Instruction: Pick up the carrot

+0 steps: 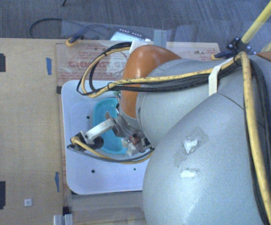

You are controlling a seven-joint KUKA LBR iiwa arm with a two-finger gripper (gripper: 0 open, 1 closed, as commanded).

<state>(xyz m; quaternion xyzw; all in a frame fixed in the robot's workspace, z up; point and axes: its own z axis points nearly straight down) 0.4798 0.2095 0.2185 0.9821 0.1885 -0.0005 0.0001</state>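
Covering most of white bin [79, 172]: arm [196, 139]; turquoise object [105, 114] half-hidden.

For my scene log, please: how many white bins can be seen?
1. The white bin lies at the picture's centre-left, partly under the arm. A second bin may be hidden beneath the arm.

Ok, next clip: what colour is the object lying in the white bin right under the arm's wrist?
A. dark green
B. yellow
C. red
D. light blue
D. A light blue object lies on the floor of the white bin, partly covered by the wrist of the grey arm. No carrot can be made out.
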